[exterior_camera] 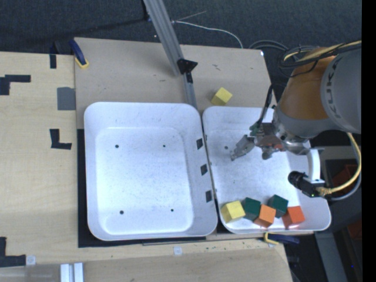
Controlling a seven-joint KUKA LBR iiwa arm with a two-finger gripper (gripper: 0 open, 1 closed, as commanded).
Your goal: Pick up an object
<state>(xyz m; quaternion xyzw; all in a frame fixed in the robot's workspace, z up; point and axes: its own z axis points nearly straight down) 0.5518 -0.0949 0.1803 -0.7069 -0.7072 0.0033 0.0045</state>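
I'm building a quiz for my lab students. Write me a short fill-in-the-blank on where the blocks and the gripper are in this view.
1. The cluster of blocks lies in the ____ bin, along its near edge.
2. The yellow block outside the bins rests on the ____.
3. The gripper hangs over the right bin, apart from the ____ of blocks.
4. In the cluster, the block nearest the left bin is ____ in colour.

Missing words: right; bench; cluster; yellow
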